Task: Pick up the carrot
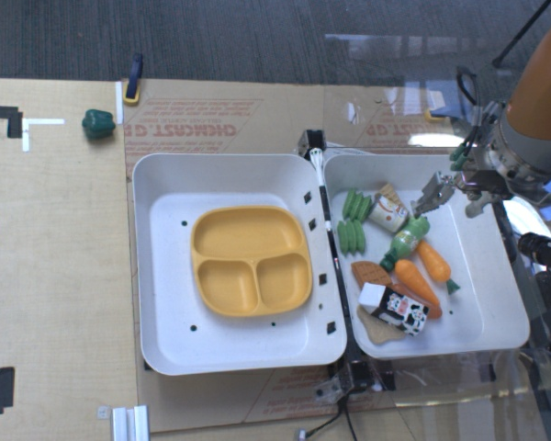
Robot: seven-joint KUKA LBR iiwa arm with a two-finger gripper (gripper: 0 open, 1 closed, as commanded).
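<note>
Two orange carrots lie in the right bin (496, 274). One carrot (433, 260) sits right of the middle; the other carrot (415, 283) lies just left of and below it, side by side. My gripper (455, 198) hangs above the bin's upper right part, up and to the right of the carrots and apart from them. Its fingers (432, 194) are open with nothing between them.
A green bottle (406, 239) touches the carrots' upper ends. Nearby lie green pea pods (353, 220), a small jar (388, 209), a cow-patterned carton (401, 310) and a bread slice (368, 272). The left bin (156, 246) holds a yellow divided plate (251, 257).
</note>
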